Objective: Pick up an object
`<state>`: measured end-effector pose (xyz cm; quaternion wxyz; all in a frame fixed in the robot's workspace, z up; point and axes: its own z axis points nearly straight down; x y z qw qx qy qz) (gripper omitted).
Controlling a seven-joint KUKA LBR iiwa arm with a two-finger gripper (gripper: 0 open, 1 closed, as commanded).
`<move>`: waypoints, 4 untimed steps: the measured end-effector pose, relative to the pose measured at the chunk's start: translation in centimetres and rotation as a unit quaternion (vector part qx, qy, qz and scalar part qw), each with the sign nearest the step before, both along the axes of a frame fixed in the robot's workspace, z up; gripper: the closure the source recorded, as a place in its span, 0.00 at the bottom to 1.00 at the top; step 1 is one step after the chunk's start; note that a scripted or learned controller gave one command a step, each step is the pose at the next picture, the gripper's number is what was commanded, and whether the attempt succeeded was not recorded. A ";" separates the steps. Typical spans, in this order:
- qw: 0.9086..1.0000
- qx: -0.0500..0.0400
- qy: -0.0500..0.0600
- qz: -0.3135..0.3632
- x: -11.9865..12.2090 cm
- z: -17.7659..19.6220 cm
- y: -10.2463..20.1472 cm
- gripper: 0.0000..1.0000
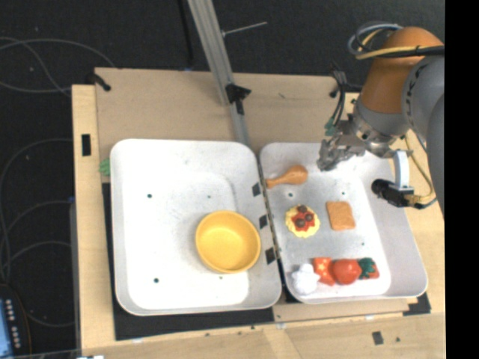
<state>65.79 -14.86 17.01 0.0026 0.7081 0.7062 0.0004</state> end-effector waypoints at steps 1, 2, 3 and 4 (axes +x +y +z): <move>1.000 0.001 -0.002 0.000 0.1 6.3 -0.7 1.00; 1.000 0.001 0.000 0.003 0.2 9.2 -0.8 1.00; 1.000 0.001 0.002 0.004 -0.2 8.0 4.3 1.00; 1.000 0.002 0.002 0.005 0.1 8.0 8.7 1.00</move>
